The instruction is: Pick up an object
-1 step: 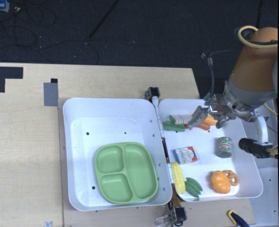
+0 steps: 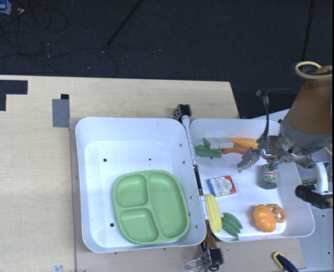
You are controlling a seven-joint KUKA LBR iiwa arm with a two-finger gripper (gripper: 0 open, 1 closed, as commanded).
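Fingers of the gripper [image 2: 256, 160] hang spread and empty just left of the small tin can [image 2: 268, 177], likely light, rigid and slippery, best pinched across its round sides.

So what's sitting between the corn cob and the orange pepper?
From the camera above, green pea pods lie between the yellow corn cob and the orange pepper.

Green divided plate [image 2: 151, 207] lies in left bin [image 2: 99, 137].
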